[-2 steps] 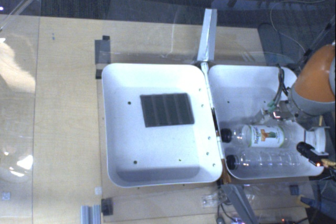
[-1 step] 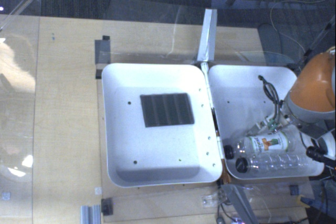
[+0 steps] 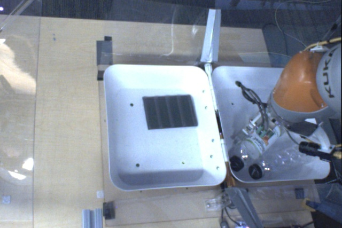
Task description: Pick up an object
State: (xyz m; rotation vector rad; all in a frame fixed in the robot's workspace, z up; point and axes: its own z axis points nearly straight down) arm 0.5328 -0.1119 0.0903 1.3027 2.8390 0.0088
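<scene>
At the bottom of the frame we see two small black caps (image 3: 246, 167) lying on the floor of the right bin (image 3: 235, 115), near its lower edge. Just above them is the gripper (image 3: 260, 133), lowered into that bin under the arm's orange band (image 3: 299, 85). Whether anything is clamped we cannot tell. In the left bin (image 3: 115, 115), mid-frame, lies a dark ribbed pad (image 3: 170, 111).

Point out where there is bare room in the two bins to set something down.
The left bin is bare all around the dark ribbed mat, widest along its front wall. The right bin is crowded: the tool sits amid clear plastic items and two black caps; only its back left corner is bare.
</scene>
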